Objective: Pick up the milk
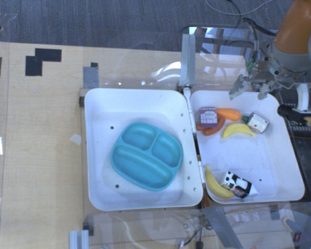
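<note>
1. Hovering over the far rim of the right bin (290, 154), the gripper (251, 88) is hanging from the arm (300, 25), which is reaching in from the right with its orange band showing at the top corner.
2. Its two fingers are standing spread apart, with nothing between them; one fingertip is pointing toward the bin's far left corner, the other toward the middle of the far wall.
3. Lying nearest the gripper, a carrot (228, 114) is resting in the far part of the right bin, touching a small purple-labelled box (208, 118) on its left.
4. A red item (213, 130) is peeking out just under the box and carrot; what it is cannot be told.
5. A banana (237, 131) is lying just beside the carrot, and a small white box (257, 122) is sitting at the banana's right end.
6. The milk (237, 183), a black-and-white patterned carton, is lying on its side in the near part of the right bin, well apart from the gripper.
7. A second banana (216, 183) is curving along the near left corner, touching the milk's left end.
8. The left bin (98, 191) is holding a blue divided plate (146, 155) near its middle.
</note>
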Controlling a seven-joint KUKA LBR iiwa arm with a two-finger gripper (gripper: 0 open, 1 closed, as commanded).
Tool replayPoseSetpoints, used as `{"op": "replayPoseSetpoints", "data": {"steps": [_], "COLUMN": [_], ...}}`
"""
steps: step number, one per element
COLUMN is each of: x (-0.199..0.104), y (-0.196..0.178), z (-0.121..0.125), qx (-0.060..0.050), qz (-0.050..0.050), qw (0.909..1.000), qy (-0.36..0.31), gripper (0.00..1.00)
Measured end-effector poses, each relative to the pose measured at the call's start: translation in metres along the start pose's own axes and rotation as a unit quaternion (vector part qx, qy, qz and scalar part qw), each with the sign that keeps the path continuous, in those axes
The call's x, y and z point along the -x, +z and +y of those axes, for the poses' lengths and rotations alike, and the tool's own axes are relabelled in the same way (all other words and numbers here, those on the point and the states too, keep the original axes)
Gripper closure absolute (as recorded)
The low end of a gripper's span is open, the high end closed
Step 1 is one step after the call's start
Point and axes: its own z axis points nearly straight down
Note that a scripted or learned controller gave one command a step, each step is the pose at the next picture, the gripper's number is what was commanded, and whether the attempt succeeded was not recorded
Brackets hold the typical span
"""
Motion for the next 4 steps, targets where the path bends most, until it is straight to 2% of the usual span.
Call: {"op": "replayPoseSetpoints", "data": {"steps": [1, 2, 3, 4], "x": [0.006, 0.046, -0.012, 0.023], "y": [0.108, 0.153, 0.152, 0.152], "z": [-0.043, -0.100, -0.153, -0.156], "qx": [-0.002, 0.003, 0.005, 0.006], "qz": [0.000, -0.001, 0.000, 0.000], "qw": [0.9985, 0.9977, 0.9980, 1.0000], "qy": [0.055, 0.068, 0.063, -0.007], "gripper": [0.00, 0.00, 0.00, 0.00]}}
